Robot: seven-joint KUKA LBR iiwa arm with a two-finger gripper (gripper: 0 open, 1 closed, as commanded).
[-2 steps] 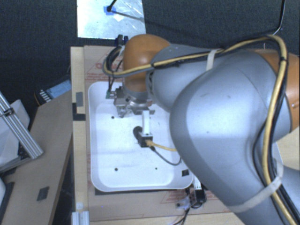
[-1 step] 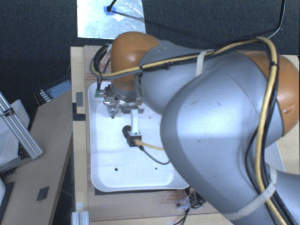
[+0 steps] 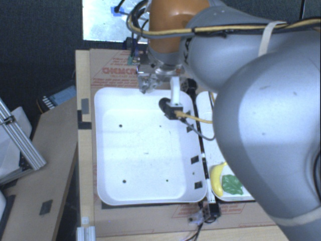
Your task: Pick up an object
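Observation:
My gripper (image 3: 145,86) hangs over the far edge of the left white bin (image 3: 108,185), below the orange wrist band. I see nothing held in it. A yellow banana-shaped object (image 3: 216,180) and a green object (image 3: 232,184) lie side by side in the near left corner of the right bin (image 3: 241,199). The grey arm hides most of that bin.
Both bins rest on a cardboard sheet (image 3: 113,67) with red print. An aluminium rail (image 3: 20,142) lies on the bench at the left, and a small blue and black item (image 3: 56,98) sits beyond the bench's far left corner.

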